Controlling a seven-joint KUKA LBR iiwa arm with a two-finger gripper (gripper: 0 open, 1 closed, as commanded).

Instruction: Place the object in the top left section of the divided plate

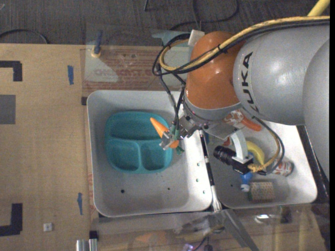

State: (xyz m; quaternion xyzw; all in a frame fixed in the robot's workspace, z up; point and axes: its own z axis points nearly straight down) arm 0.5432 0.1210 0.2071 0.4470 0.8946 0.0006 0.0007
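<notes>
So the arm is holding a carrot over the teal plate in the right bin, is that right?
Not quite: the plate sits in the left bin, not the right one. The camera view shows it there, with the carrot between the fingers over the plate's right edge. The rest is as you said.

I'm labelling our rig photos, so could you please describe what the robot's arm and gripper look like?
The arm is glossy grey with black KUKA lettering and an orange band above the wrist. Yellow and black cables loop over it. The small gripper looks metallic.
</notes>
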